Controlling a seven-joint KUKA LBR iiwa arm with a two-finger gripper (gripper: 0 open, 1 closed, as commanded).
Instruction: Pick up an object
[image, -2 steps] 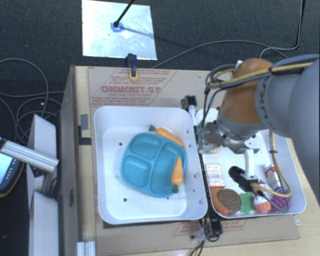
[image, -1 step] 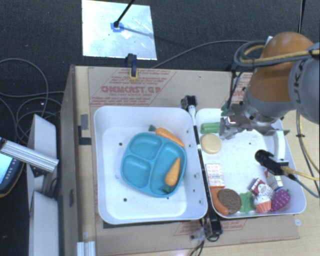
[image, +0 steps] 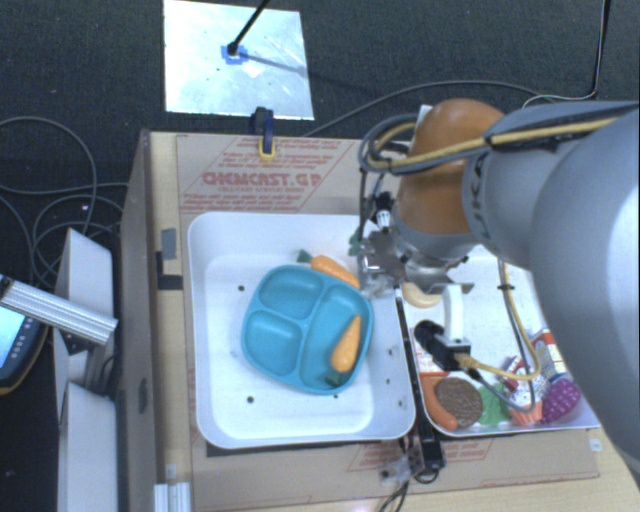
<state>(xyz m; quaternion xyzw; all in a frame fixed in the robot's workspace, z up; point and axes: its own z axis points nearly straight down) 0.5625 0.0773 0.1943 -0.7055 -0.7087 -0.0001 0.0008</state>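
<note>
A blue divided plate (image: 300, 328) lies in the left bin (image: 230, 400). One orange carrot (image: 346, 343) rests in the plate's right compartment. A second carrot (image: 333, 268) lies at the plate's far edge. My gripper (image: 374, 268) hangs low over the divider between the bins, just right of that second carrot; the wrist hides its tips. I see nothing held in it. The right bin (image: 500, 425) holds a brown round patty (image: 459, 398), a purple piece (image: 562, 398), green and orange pieces and a pale round item (image: 423, 295) under the wrist.
The grey arm (image: 560, 220) covers much of the right bin from above. A blue clamp (image: 264, 128) stands on the cardboard behind the left bin. The left bin's front and left floor is bare white.
</note>
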